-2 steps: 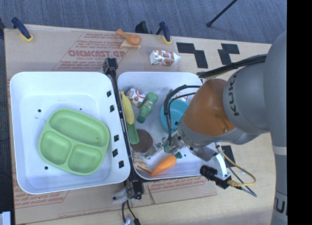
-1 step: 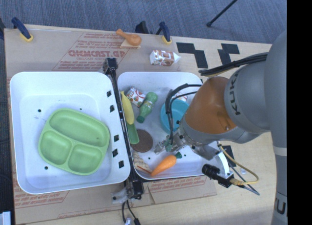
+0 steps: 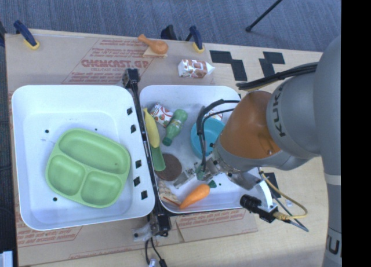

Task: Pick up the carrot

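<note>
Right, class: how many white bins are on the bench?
2. The left bin holds a green divided plate; the right bin holds the carrot and other items, partly covered by the arm.

Brown bench, two white bins side by side, small carton, orange spoon near far edge

A green tray with three compartments is lying in the left bin. In the right bin, a green bottle is lying tilted beside a yellow corn cob, with a brown disc below them and a blue bowl to their right. A small white carton is sitting on the cardboard above the bins, near an orange spoon. Blue clamps are gripping the cardboard's far edge.
</note>
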`<state>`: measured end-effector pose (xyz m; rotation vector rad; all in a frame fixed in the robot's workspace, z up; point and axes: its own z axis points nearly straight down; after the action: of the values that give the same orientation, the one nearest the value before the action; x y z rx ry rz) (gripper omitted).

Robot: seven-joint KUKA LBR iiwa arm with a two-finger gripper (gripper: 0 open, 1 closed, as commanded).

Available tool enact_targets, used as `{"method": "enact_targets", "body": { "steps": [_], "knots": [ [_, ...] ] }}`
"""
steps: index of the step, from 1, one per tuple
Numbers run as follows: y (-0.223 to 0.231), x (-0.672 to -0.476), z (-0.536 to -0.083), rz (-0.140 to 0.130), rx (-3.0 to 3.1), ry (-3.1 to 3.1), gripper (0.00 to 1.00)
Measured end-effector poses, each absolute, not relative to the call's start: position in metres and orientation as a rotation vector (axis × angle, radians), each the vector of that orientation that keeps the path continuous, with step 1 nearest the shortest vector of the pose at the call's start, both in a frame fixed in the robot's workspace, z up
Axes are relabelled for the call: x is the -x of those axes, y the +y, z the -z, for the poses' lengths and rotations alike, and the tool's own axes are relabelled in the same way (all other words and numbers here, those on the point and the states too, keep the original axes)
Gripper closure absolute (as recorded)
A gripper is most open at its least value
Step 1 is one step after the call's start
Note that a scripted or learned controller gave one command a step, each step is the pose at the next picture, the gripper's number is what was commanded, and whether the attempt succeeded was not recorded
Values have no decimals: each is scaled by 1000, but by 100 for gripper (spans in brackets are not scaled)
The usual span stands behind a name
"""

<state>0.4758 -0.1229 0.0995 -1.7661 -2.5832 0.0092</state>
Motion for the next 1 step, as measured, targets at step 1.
{"method": "enact_targets", "body": {
  "steps": [1],
  "knots": [
    [-154,-476,-91,-4,1168,-2905,0]
  ]
}}
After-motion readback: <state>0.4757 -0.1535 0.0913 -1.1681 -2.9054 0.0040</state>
